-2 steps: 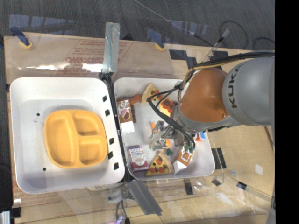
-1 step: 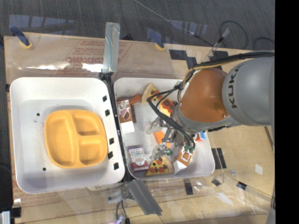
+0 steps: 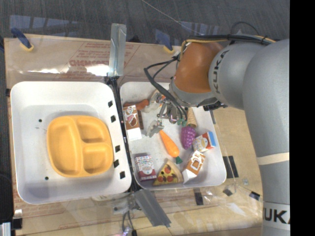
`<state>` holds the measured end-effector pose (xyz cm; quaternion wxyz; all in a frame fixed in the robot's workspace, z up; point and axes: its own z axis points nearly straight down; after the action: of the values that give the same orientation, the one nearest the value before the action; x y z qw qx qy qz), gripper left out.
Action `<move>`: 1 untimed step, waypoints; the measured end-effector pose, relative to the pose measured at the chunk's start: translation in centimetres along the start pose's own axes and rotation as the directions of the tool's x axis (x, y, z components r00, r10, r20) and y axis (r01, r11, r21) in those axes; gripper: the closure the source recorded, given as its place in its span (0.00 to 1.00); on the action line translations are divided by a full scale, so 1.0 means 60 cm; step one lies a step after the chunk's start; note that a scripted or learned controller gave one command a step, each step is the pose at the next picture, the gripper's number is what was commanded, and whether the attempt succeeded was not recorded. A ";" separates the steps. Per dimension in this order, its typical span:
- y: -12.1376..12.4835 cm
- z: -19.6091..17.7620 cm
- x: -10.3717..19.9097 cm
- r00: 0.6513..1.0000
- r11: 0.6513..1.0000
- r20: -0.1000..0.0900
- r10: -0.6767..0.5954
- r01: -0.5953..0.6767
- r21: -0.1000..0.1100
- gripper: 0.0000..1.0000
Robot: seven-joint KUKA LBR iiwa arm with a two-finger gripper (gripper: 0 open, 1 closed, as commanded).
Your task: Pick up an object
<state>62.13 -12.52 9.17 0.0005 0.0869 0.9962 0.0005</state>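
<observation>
Nothing had been lifted yet: the gripper [image 3: 158, 123] hung low in the right bin [image 3: 216, 173], fingers apart, just above the toy carrot [image 3: 169, 144] lying among other toys.

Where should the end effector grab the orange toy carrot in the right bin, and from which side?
Grip the carrot across its thick orange middle, coming straight down from above. It lies flat on the right bin floor, slanting from upper left to lower right, so the fingers should probably close across that slant. Bare floor lies on its left; the purple grapes sit close on its right.
</observation>
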 end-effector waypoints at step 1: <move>0.029 0.000 0.124 0.992 0.992 -0.001 0.130 -0.130 0.000 0.00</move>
<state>55.10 -9.50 9.19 -0.0003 0.1516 0.9884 0.0004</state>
